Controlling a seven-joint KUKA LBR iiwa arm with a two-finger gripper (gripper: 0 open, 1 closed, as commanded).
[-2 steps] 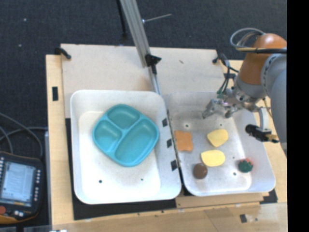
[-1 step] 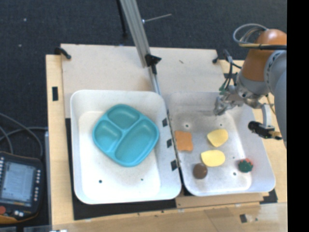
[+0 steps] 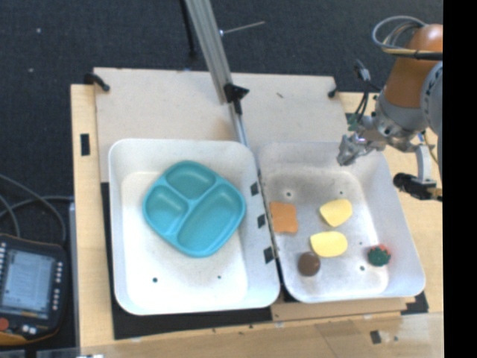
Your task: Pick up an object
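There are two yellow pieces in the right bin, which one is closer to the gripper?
The upper yellow piece, lying nearer the gripper; the other yellow piece sits below it, beside the brown ball.

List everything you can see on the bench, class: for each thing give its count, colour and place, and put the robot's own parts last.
Bins: 2, white, side by side on the bench.
Tray: 1, teal, three compartments, in the left bin.
Orange piece: 1, flat, orange-brown, right bin, near its left wall.
Yellow pieces: 2, yellow, middle of the right bin, one above the other in the picture.
Brown ball: 1, dark brown, right bin, just below-left of the lower yellow piece.
Green thing: 1, green with some red, right bin, near its right wall.
Pole: 1, grey metal, slanting from the top edge down to the bins.
Screen: 1, dark, bottom left, off the bench.
Arm: 1, grey with orange band, at right.
Gripper: 1, grey, over the right bin's far corner.
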